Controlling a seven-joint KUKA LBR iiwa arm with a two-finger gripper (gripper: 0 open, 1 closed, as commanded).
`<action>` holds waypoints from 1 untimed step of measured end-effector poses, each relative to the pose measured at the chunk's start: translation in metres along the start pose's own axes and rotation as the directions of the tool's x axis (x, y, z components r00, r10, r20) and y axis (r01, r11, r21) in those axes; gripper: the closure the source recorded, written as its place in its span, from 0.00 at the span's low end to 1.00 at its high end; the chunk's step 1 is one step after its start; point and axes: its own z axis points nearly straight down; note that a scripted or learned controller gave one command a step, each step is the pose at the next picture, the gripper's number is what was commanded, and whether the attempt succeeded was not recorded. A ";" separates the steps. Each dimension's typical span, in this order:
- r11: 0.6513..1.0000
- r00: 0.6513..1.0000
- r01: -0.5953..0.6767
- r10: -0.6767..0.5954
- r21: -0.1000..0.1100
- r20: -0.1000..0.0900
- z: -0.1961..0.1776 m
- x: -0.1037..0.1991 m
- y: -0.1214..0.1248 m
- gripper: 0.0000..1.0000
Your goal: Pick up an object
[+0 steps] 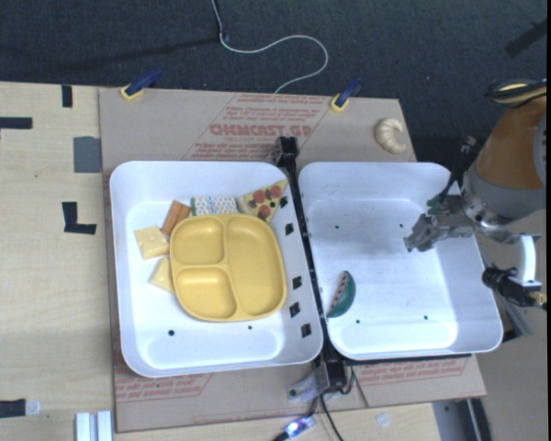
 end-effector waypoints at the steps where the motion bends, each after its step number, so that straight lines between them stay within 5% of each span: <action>1: 1.000 1.000 0.000 0.000 0.000 0.000 -0.059 -0.003 -0.007 1.00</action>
